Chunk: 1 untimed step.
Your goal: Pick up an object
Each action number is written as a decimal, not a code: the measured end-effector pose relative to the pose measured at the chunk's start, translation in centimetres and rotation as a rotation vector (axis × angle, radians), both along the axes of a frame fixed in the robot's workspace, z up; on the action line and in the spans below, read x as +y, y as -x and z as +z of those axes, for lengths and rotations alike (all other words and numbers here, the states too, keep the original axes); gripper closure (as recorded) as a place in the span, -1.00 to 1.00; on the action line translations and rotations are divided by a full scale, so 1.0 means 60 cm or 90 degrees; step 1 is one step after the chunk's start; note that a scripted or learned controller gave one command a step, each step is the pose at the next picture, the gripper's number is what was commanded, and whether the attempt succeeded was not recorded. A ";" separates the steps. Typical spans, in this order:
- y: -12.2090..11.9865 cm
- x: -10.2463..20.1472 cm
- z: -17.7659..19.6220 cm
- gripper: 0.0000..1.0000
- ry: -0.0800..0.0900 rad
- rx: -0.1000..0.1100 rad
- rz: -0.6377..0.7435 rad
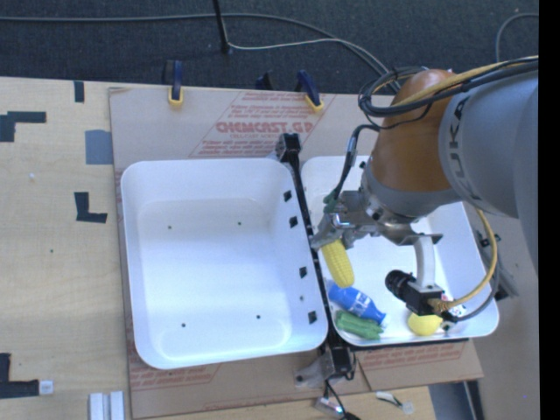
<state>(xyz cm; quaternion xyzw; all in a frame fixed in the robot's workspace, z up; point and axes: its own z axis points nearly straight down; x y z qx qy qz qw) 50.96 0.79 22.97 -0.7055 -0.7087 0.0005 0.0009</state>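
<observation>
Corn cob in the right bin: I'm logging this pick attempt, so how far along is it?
Done: the arm has reached into the right bin and the gripper sits at the top end of the corn cob. In hand: closing on it; I cannot tell whether it is gripped. Left: lifting it. The cob lies by the blue bottle, green piece and lemon.
</observation>
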 end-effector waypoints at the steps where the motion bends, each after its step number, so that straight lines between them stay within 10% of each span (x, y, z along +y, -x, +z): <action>1: -0.008 0.085 -0.020 1.00 0.000 0.000 0.000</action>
